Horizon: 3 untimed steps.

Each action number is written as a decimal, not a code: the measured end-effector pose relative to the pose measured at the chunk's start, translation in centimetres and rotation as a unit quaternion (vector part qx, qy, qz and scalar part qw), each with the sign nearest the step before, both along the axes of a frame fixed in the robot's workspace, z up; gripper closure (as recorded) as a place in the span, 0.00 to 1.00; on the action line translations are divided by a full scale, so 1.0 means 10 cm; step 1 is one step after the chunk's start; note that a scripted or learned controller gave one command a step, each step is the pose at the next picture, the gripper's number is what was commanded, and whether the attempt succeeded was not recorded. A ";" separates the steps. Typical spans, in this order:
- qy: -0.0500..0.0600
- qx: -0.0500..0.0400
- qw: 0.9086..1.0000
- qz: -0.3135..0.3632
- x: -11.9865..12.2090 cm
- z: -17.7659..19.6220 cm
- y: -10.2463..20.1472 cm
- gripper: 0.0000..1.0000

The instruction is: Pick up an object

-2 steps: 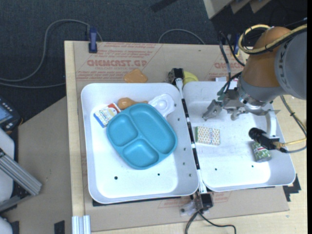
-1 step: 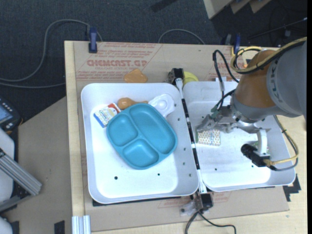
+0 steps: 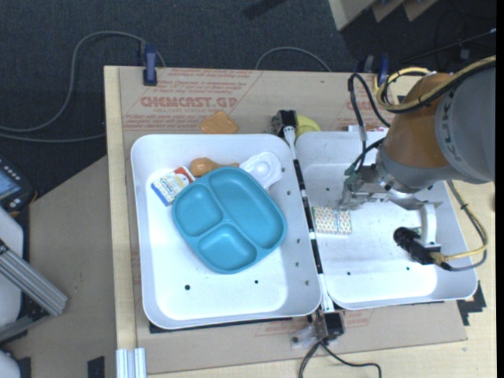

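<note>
A brown cardboard-covered table (image 3: 236,93) carries 2 shallow white bins. In the left bin (image 3: 157,290) lies a blue 3-compartment plastic tray (image 3: 228,219). In the right bin (image 3: 378,282) the jaws (image 3: 346,199) hover just above a small flat patterned packet (image 3: 332,221); their opening cannot be told.

"CHEMCAST GP" on the bench board (image 3: 189,101)

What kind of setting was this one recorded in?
Probably a robotics lab test bench: two white bins clamped side by side on a board, loose cables on dark carpet, and a robot arm reaching in over assorted items like a blue tray.
</note>
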<state>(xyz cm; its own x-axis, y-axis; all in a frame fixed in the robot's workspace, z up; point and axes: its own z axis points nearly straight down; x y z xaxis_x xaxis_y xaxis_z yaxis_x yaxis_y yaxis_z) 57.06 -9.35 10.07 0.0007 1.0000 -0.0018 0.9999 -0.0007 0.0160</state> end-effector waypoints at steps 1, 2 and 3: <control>0.000 0.000 1.000 0.000 0.00 0.09 0.00 1.00; 0.000 0.000 1.000 0.000 0.00 0.09 0.00 0.00; 0.002 0.002 1.000 0.000 -0.12 -0.12 -0.02 0.00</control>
